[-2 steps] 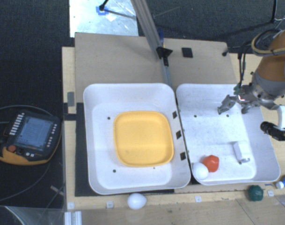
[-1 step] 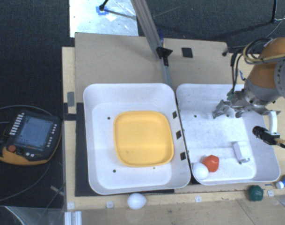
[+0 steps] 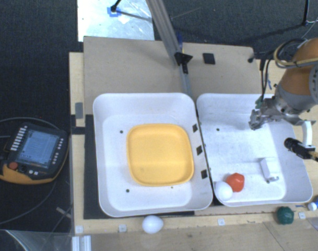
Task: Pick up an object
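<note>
Objects you could pick lie in the right bin (image 3: 242,114): an orange-red ball (image 3: 235,181) near its front edge, a white ball (image 3: 223,191) touching it on the left at the bin's front left corner, and a small white bracket-like piece (image 3: 267,170) a little to the right of them. You will find the gripper (image 3: 254,120) over the rear right part of that same bin, well apart from all three. Its tip is a small grey blur against the white floor, so you cannot tell how it is set, and you can see nothing held in it. Whether it touches the bin floor is also unclear.

No brand or label can be read anywhere. The teach pendant (image 3: 32,151) on the dark floor at the left has a lit screen, but its contents are too small to make out.

The arm (image 3: 304,82) comes in from the right edge, its orange band high and its grey wrist angled down and leftward to the gripper. Black cables loop around it.

The left bin (image 3: 109,114) holds a yellow square plate (image 3: 160,153), lying flat near its middle. On the bench (image 3: 226,67) in front of the bins you can see a white egg-shaped object (image 3: 152,224) and, farther right, a dark green ball (image 3: 284,215).
</note>
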Available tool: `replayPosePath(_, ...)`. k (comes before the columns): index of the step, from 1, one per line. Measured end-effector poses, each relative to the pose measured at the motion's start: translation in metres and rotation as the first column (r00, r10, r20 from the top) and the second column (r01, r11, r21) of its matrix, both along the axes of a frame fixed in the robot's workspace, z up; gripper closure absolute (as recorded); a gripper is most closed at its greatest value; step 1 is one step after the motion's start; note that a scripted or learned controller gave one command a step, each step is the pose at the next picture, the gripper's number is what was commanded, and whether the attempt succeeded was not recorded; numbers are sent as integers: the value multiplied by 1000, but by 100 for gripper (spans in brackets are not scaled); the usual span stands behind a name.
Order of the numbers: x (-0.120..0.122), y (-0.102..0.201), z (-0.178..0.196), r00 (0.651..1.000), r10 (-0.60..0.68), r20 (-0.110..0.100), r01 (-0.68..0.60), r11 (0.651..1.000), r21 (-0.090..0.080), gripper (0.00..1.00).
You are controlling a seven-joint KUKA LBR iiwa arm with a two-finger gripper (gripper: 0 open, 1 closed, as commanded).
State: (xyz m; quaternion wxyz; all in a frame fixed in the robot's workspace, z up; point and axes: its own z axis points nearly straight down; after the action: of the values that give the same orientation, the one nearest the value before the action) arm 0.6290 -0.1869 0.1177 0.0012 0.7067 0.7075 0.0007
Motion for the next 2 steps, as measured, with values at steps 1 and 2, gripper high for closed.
replayPosePath(1,-4,6,46,1000,0,2,0,1000,0,100)
replayPosePath(2,-2,5,96,1000,0,3,0,1000,0,100)
